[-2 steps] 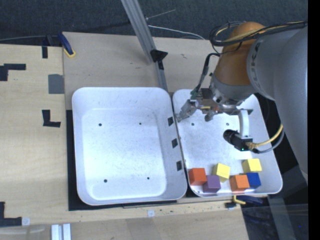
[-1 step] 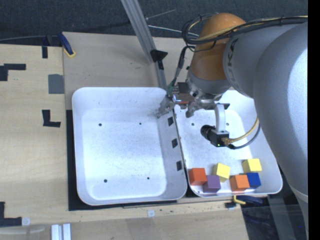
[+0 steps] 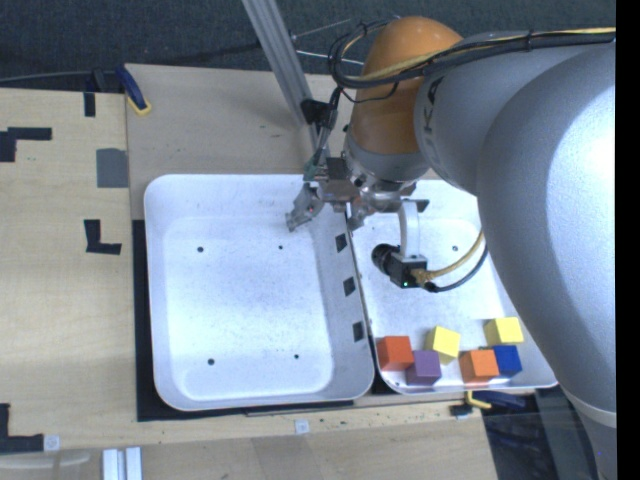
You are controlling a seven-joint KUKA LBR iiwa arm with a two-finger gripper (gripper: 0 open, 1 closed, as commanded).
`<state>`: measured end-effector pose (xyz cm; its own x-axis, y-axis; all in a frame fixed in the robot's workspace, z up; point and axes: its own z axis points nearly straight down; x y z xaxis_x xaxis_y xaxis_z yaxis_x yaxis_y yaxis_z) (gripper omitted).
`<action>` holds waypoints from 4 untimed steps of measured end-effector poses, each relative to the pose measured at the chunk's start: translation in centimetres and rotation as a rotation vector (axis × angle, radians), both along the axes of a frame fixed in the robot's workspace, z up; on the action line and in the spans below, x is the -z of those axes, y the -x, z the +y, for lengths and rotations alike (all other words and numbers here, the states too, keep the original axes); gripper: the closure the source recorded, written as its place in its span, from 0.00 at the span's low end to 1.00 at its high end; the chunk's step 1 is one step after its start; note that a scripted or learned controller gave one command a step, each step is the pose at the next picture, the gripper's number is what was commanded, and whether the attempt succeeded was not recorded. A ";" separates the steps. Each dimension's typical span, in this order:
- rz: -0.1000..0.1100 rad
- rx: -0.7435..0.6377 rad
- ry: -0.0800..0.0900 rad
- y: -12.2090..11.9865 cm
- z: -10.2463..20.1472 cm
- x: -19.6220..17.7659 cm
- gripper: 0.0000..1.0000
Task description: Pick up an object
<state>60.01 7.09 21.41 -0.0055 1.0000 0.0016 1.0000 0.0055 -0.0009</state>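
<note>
- Camera view, arm (image 3: 520, 158): grey body fills the right side, reaching in toward the middle; orange band (image 3: 405, 78) sits above the wrist, near the far edge of the bins.
- Gripper (image 3: 303, 213): hangs over the far right corner of the left bin (image 3: 180, 268), just beside the divider between the bins; fingers slant down and to the left. Whether they are apart or together cannot be told; nothing is seen between them.
- Task items, all in the right bin (image 3: 455, 238), clustered along its near edge: orange cube (image 3: 395, 351), purple cube (image 3: 426, 366), yellow cube (image 3: 444, 341), second orange cube (image 3: 480, 364), blue cube (image 3: 507, 359), second yellow cube (image 3: 503, 330).
- Relation: cubes lie well apart from the gripper, across the divider and toward the near side.
- Cubes sit close together, several touching or nearly so; the near rim runs just beside them.
- Left bin floor: broad white surface with a few dark specks.
- Bench (image 3: 200, 118): tan board around both bins, black tape marks at left.
</note>
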 end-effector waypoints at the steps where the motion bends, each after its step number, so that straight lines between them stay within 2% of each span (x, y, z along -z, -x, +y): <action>1: 0.004 0.007 0.004 -0.3 -3.0 2.4 0.00; 2: 0.003 0.003 0.002 2.3 -0.2 2.3 0.00; 3: -0.009 0.004 0.002 0.0 -1.2 -6.1 0.00; 4: 0.004 0.013 0.006 -2.3 -13.4 1.3 0.00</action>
